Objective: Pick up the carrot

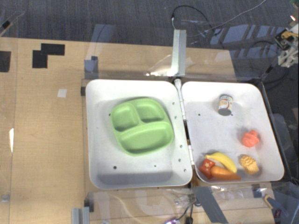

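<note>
Well, spotted gripper [288, 46] upper right, grip unreadable | found carrot [225, 173] in right bin [205, 106] front corner, touching banana [222, 161] and red fruit [207, 165] | feared grabbing neighbours or striking wall.

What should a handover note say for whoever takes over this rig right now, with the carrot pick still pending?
Tool: at the view's upper right edge, outside the bins, nothing seen in it.
Carrot: lying in the right bin, front-left corner, against the banana and a red strawberry-like piece.
Also in that bin: small can, red-orange fruit, yellow lumpy piece.
Left bin: green divided plate.
Done: nothing yet. Left: reach in, grasp the carrot, lift it.
</note>
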`<move>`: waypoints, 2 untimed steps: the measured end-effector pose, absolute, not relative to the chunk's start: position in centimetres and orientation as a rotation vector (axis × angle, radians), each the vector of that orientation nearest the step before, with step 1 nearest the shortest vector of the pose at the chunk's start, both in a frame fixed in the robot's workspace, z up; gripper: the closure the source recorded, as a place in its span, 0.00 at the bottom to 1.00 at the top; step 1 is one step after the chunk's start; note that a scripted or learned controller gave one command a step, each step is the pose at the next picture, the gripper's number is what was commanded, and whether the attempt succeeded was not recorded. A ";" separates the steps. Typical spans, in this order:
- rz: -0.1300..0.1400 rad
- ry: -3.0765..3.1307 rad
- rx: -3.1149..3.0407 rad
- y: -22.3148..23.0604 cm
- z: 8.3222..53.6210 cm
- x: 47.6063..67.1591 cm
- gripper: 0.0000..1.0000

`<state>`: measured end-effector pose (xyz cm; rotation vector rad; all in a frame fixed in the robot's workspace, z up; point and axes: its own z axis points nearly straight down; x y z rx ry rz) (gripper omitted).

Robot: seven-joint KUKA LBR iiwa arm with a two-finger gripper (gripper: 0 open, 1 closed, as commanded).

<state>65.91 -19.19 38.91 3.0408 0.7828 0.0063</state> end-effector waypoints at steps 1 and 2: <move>0.012 0.796 3.036 -19.0 40.1 66.0 1.00; 0.017 0.809 3.030 -18.8 41.3 66.2 1.00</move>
